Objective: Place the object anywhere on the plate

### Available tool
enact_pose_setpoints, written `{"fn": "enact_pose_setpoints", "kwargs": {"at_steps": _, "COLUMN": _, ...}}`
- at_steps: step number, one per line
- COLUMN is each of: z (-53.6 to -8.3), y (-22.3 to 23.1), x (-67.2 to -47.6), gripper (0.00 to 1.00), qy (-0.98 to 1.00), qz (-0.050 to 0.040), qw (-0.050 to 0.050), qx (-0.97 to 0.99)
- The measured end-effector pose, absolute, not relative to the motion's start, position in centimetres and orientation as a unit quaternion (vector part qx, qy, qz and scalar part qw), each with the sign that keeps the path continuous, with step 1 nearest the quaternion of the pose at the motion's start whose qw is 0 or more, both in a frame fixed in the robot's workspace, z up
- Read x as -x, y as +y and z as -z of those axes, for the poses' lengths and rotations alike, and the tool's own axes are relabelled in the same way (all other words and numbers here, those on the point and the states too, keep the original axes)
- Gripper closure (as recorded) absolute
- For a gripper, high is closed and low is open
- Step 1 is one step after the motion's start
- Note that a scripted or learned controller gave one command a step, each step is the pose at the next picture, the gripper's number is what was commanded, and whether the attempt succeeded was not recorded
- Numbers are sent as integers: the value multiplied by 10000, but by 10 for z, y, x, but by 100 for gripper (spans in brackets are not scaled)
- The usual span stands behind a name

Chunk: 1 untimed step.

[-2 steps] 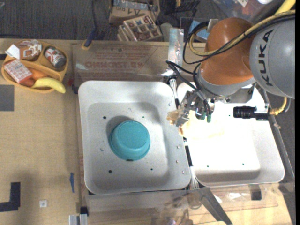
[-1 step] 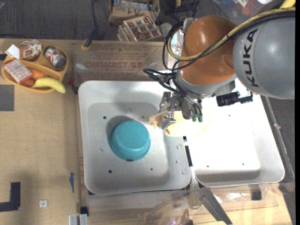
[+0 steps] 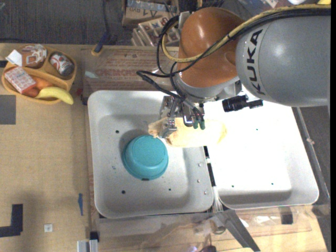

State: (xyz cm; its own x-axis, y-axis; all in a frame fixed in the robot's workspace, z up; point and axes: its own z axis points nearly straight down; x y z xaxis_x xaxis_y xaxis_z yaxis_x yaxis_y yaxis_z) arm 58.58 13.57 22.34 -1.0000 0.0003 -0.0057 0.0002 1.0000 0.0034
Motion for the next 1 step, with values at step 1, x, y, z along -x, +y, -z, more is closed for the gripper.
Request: {"fn": "enact_pose_setpoints", "kwargs": {"at_steps": 1, "z": -224, "y": 136, "x": -586, "gripper": 0, "qy": 10000, "qz": -18, "qw": 32, "qx": -3}}
